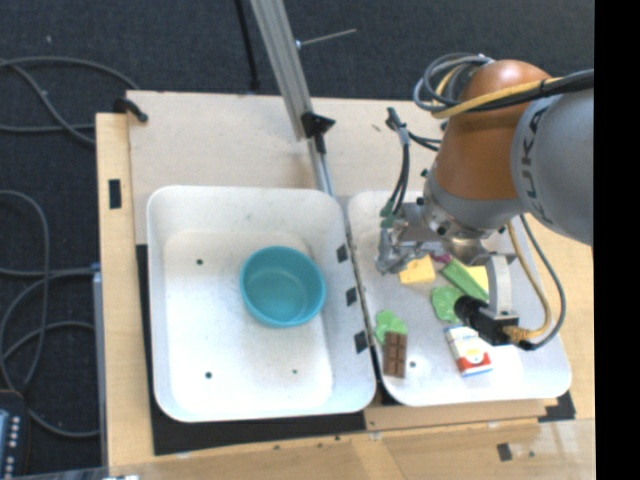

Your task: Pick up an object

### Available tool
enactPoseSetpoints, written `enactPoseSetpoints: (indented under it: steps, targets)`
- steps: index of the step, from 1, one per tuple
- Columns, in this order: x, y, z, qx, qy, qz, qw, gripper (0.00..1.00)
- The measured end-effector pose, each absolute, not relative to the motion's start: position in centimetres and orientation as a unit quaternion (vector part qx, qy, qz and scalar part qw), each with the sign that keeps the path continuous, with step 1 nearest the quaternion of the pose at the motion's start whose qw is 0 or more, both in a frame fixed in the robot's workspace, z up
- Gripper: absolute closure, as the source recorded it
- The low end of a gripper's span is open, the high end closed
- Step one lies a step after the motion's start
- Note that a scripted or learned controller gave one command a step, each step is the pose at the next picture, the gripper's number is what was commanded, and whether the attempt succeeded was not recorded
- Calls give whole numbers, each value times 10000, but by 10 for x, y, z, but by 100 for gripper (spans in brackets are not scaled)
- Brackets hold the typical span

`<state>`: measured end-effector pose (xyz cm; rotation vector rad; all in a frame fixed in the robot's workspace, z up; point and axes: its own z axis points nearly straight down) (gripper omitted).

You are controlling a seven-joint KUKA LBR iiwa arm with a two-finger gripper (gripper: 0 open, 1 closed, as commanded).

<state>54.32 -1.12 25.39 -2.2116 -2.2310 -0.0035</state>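
My gripper (396, 253) hangs low over the upper left part of the right bin (540, 373), under the grey and orange arm. A yellow wedge (418, 271) lies just to its right, touching or nearly touching it. Beside that are a light green piece (468, 277) and a darker green piece (446, 303). Further forward lie a small green item (388, 323), a brown chocolate bar (396, 353) and a white and red box (468, 351). The arm hides part of the bin's back.
The left bin (180, 368) holds a teal bowl (283, 285) near its middle. A slanted metal post (285, 53) rises behind the bins, with its foot at the divide between them. Cables lie on the dark floor at the left.
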Motion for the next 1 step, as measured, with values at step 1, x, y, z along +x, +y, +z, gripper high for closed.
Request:
enactPoseSetpoints:
  steps: [1]
  targets:
    - [550, 36, 240, -7050, -7092, 8, 8, 100]
